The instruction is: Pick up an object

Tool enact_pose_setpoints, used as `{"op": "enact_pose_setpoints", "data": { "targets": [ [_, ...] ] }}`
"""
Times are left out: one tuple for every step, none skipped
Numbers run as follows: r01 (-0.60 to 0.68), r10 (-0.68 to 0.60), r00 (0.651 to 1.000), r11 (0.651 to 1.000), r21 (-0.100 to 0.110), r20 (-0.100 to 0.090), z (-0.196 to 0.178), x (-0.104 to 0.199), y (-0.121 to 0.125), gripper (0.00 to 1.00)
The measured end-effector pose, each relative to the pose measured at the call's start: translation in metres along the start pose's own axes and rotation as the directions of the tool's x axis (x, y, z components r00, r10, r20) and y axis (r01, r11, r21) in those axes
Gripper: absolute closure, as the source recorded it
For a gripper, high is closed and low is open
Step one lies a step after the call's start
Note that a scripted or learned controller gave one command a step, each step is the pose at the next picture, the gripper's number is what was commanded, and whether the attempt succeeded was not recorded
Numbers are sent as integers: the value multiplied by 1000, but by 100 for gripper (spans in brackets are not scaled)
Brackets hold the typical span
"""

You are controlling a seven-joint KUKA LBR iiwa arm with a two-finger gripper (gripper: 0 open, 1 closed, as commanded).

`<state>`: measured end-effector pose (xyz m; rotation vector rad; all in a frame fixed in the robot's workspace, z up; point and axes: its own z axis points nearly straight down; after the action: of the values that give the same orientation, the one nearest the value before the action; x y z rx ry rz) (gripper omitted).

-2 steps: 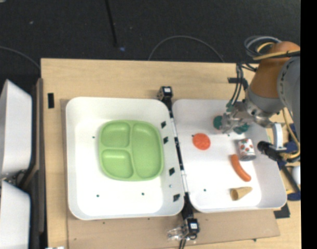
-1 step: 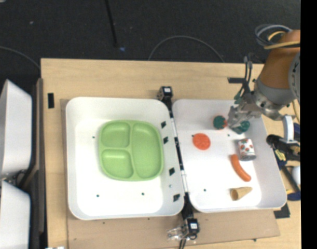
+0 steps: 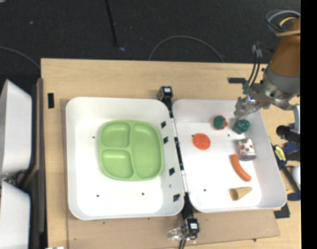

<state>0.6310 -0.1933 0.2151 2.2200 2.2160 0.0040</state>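
Note:
My gripper (image 3: 243,114) hangs over the far right part of the right bin (image 3: 210,191), just above a dark green lump (image 3: 242,126). Another green lump (image 3: 219,122) lies a little to its left. A red-orange round piece (image 3: 201,141) sits near the bin's middle. A small white block with red dots (image 3: 246,148), an orange carrot-like stick (image 3: 240,168) and a tan cone (image 3: 240,193) lie along the bin's right side. Nothing shows between the fingers.
The left bin (image 3: 80,191) holds a light green divided plate (image 3: 131,150). Black clips (image 3: 165,93) join the bins along their shared edge. Tools and cables (image 3: 288,149) lie on the bench right of the right bin.

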Motion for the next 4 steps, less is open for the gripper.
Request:
{"op": "enact_pose_setpoints", "data": {
  "targets": [
    [8, -8, 1000, 1000, 3, -2, -1, 51, 10, 100],
    [8, -8, 1000, 1000, 4, -3, -15, 107, 5, 100],
    [10, -10, 1000, 1000, 2, -3, -25, 169, 6, 100],
    [10, -10, 1000, 1000, 3, -3, -34, 221, 10, 100]
  ]
}}
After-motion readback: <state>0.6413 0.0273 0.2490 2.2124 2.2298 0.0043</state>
